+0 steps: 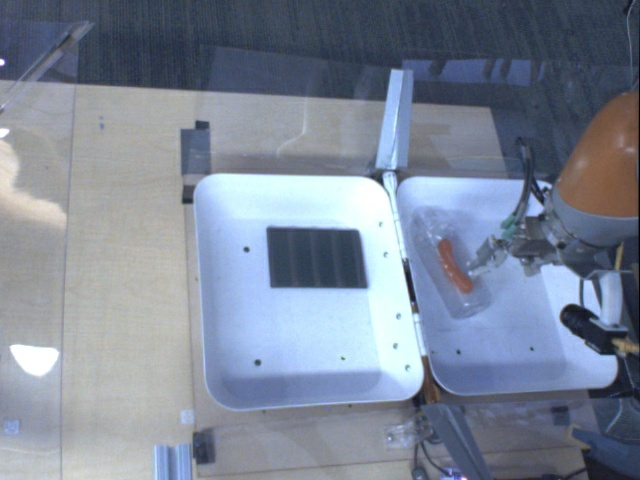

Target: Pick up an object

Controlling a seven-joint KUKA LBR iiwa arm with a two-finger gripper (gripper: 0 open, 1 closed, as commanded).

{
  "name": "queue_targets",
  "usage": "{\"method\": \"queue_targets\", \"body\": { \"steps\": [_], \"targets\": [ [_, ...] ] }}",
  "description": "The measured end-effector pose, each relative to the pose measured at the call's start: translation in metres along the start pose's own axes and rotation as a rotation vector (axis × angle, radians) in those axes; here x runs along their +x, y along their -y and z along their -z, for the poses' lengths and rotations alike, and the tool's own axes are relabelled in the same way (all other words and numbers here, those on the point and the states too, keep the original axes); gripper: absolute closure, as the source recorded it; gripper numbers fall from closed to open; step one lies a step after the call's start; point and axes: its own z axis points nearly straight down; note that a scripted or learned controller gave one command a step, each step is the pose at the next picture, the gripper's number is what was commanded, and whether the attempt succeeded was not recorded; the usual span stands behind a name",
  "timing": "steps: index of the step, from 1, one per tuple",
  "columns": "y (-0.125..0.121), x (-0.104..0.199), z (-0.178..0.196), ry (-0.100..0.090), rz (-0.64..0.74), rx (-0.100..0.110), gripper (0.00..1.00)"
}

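We observe two shallow white bins set side by side on a light wooden table [110,268]. The left bin [230,348] carries a dark, ribbed rectangular panel [316,258] near its centre and several small dark holes across its floor. The right bin [530,353] holds the object to be picked: a clear plastic item with an orange part inside [455,268], lying at a slant in the bin's left half, close to the wall that adjoins the left bin. The orange part runs diagonally from upper left to lower right within the transparent shell. The arm enters from the right side of the view; its orange band [605,168] sits at the right edge above the grey wrist section. The end effector [490,256] is lowered into the right bin, and its tip lies just beside the right edge of the clear plastic item, apparently touching it. We cannot tell from this angle how far the fingers are spread, nor whether any part of the item sits between them. A grey metal bar [395,118] stands at the far side of the table, above the seam where the two bins meet. Black cabling and fittings [590,326] hang below the wrist over the right bin's right portion
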Motion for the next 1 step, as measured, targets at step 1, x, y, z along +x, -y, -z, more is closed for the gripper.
{"method": "queue_targets", "body": {
  "steps": [1],
  "targets": [
    [-0.0585, 0.0169, -0.0625, 0.003, 0.043, -0.04, 0.0]
  ]
}}
